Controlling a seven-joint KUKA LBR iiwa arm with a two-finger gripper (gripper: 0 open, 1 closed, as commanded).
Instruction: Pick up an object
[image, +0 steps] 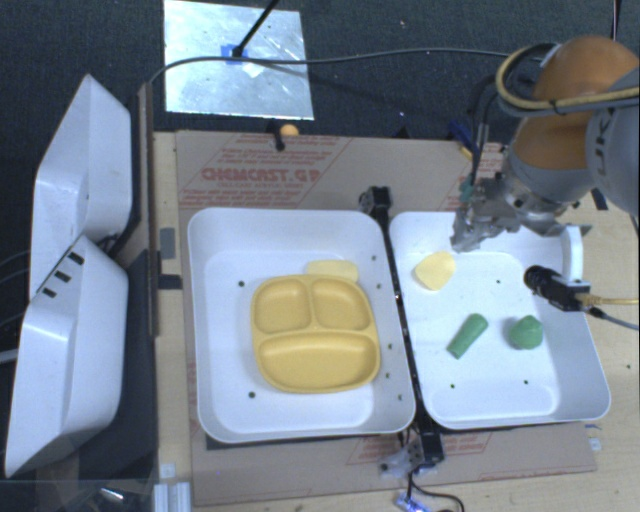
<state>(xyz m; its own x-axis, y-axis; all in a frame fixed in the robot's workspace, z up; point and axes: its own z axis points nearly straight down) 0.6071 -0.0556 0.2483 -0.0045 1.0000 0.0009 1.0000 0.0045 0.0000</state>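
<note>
In the right bin (560, 400) lie a pale yellow block (435, 270), a green cylinder (466, 336) and a green round lump (524, 332). My gripper (466, 240) hangs over the bin's upper left part, just up and right of the yellow block, its tip close to the bin floor. Nothing shows between the fingers. In the left bin (225, 400) sits a yellow divided plate (313, 333), with a pale yellow flat piece (331, 269) just behind it.
The grey arm with its orange dome (575, 100) reaches in from the upper right, cables looping over it. A black fitting (545, 283) sticks out above the right bin. A clamp (378, 200) sits between the bins at the back. White casings (70, 290) stand at the left.
</note>
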